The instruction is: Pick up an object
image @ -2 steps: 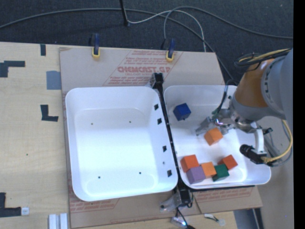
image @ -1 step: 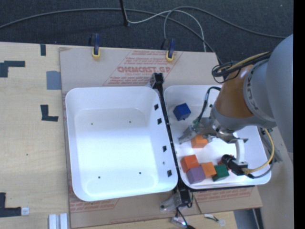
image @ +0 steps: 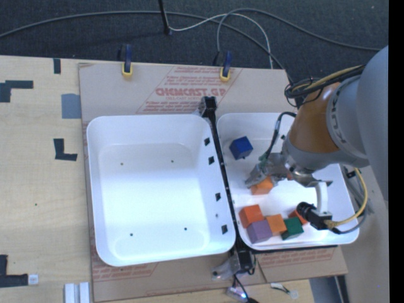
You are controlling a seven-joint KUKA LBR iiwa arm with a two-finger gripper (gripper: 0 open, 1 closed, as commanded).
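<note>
Pincer (image: 260, 174) low in right bin (image: 341, 235), centre, over orange block (image: 262, 185); finger state unclear, wrist hides it. Blue cube (image: 241, 148) near far-left corner. Block cluster at near edge partly overlapped.

A pale wooden bench top (image: 38, 188) carried scattered dark tape marks (image: 62, 150) and a brown cardboard sheet (image: 183, 90), held by two yellow-and-blue clamps (image: 127, 62). Beyond lay dark grey floor (image: 76, 5), possibly carpet, crossed by thin cables (image: 189, 17). Lighting was even.
</note>
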